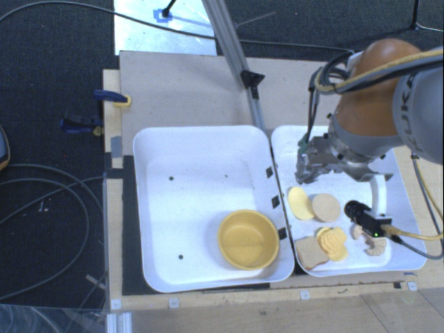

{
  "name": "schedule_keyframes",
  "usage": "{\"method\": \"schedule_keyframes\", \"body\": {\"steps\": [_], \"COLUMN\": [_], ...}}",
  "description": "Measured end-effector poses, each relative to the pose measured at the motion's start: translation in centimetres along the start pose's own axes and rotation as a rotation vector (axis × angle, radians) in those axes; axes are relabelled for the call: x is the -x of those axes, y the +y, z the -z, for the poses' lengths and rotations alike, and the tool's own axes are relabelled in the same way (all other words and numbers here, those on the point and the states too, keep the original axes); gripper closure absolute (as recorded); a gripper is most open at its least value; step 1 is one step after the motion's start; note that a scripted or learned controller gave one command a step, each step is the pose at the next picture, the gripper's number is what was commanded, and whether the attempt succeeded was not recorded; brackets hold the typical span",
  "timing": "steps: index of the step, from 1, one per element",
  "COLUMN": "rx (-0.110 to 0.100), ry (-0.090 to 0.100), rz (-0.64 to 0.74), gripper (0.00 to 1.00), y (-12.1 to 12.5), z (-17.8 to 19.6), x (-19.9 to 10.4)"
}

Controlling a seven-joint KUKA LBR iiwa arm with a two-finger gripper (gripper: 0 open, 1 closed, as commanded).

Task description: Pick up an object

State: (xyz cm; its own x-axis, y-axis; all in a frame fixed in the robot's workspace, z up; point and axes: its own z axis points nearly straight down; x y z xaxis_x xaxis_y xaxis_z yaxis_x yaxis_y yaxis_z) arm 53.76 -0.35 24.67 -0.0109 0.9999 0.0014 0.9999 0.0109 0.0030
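The arm leans in from the right of the frame, and its gripper (310,166) hangs over the upper part of the right bin (402,207), above the cluster of small food-like pieces in that bin's lower half. I cannot tell how the jaws are set; the wrist housing hides them from this angle. Nearest below the jaws lie a pale yellow disc (300,203) and a tan round disc (325,207), touching or nearly so; lower down sit a brown toast-shaped slice (311,252) and a ridged yellow piece (333,243) that overlaps it. They all look light, thin and flat against the bin floor, probably toy plastic, so my guess is a grip would have to catch them across their edges and could easily slip. The yellow bowl (248,238) in the lower right of the left bin (180,165) looks the easier take: stiff, light, with a raised rim the jaws could straddle.
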Motion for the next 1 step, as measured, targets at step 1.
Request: {"method": "schedule_keyframes", "body": {"steps": [1], "rx": [-0.002], "ry": [0.000], "rz": [-0.001], "gripper": [1.00], "y": [-0.11], "z": [-1.30], "x": [-5.82]}}
